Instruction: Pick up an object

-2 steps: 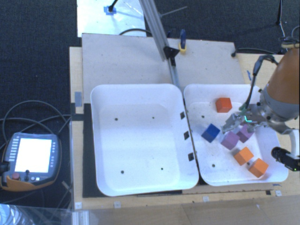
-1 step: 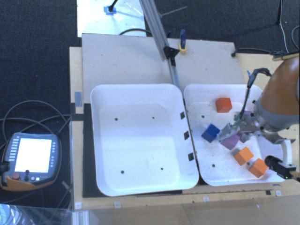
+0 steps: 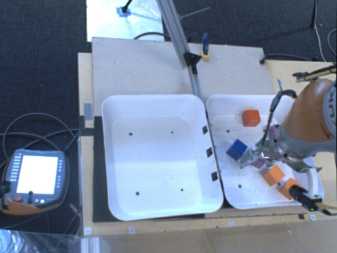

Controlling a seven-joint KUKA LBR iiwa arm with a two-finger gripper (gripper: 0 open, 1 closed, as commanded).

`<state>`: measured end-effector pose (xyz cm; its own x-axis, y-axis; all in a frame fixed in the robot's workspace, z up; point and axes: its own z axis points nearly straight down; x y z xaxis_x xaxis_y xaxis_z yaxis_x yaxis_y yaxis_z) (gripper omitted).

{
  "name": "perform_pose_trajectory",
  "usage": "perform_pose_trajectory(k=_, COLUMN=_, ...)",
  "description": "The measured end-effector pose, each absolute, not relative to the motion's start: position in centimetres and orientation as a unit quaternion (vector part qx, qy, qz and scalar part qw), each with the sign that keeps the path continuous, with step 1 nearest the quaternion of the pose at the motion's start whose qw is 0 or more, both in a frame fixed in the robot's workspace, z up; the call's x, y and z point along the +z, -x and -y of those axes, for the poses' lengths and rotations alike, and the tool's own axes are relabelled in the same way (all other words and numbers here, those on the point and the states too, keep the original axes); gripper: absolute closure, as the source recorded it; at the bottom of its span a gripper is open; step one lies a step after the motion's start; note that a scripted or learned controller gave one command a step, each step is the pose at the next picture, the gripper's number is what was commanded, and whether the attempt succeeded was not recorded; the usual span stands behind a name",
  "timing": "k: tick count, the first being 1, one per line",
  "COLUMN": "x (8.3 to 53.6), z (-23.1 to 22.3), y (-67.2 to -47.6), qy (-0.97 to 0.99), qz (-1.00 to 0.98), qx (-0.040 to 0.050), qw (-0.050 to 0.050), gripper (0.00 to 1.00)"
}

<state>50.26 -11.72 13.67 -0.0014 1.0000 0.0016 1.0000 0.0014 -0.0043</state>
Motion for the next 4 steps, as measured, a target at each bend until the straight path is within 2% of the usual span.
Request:
perform_pose_trajectory(k=1, x=11.6, z=12.0, y=-51.0, qy=0.706, qz=0.708, qx=-0.0055, qw=-0.012, gripper=0.00)
perform_pose_trajectory(k=2, x=12.5, z=12.0, y=-51.0, qy=0.706, qz=0.708, qx=-0.0055, qw=-0.012, gripper=1.00)
perform_pose_trajectory(k=3, x=16.9, z=12.3, y=-50.9, qy=0.706, qz=0.709, qx=-0.0017, qw=-0.003, gripper=1.00)
perform_pose_trajectory(k=4, x=21.2, z=12.3, y=-51.0, qy=0.705, qz=0.709, qx=-0.0021, qw=-0.003, gripper=1.00)
